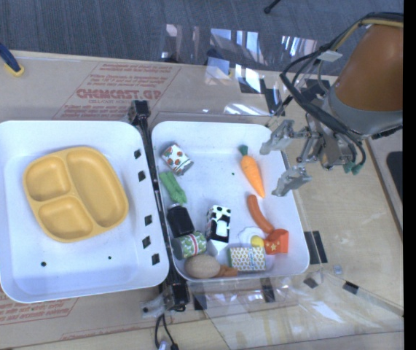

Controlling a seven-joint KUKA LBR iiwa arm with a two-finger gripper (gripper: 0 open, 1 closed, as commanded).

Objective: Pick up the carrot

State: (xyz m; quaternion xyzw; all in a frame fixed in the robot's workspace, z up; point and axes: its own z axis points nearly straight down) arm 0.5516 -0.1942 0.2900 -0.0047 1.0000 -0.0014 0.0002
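Observation:
An orange carrot (251, 173) with a green top lies in the right bin (197, 141), near its right wall, pointing toward the front. My gripper (283, 160) hovers just right of the carrot, over the bin's right rim. Its two grey fingers (275, 138) stand apart with nothing between them, so it is open. The carrot is not touched.
The right bin also holds a sausage (259, 214), a green pod (173, 187), a spotted can (176, 158), a black-and-white cow block (219, 222), a red block (276, 241) and several other toys at the front. A yellow divided plate (74, 192) lies in the left bin (11, 268).

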